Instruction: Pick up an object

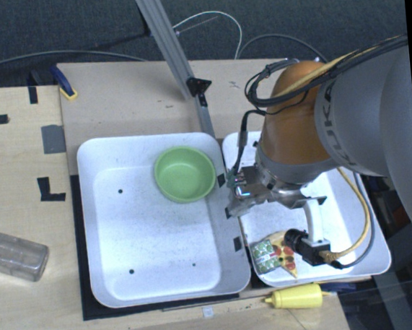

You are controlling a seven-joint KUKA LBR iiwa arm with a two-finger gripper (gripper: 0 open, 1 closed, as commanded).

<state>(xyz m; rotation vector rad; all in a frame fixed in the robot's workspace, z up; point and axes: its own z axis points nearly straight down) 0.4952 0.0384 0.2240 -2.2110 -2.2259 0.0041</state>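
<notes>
In the camera view, the left white bin (101,207) takes the middle of the frame, and a green bowl (184,173) stands upright in its upper right corner, close to the wall it shares with the right white bin (378,256). The grey arm (374,108) enters from the right of the frame and covers most of the right bin with its orange band (292,120). The gripper (239,192) is low over the left edge of the right bin, just beside the bowl but not touching it. I cannot tell if it is released or clenched, and nothing is seen held in it. A small colourful packet (267,255) lies in the lower left corner of the right bin, below the gripper. A yellow bottle (298,297) lies on the bench just under this bin. A clear plastic container (11,253) lies on the bench at the left edge of the frame, well apart from the bins.
</notes>
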